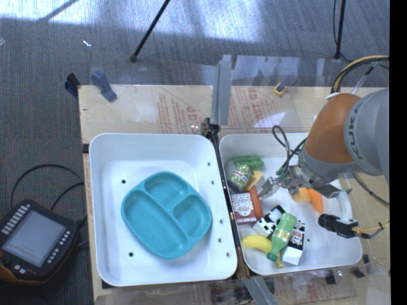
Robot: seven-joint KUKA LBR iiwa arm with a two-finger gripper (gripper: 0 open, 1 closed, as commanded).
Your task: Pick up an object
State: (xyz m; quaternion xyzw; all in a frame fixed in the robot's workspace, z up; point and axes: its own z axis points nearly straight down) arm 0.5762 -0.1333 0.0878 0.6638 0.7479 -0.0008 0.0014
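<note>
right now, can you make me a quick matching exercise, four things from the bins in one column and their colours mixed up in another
Things:
1. divided plate
2. bottle
3. banana
4. carrot

Colours:
a. yellow
b. orange
c. turquoise
d. green

Pairs: 1-c, 2-d, 3-a, 4-b
</note>
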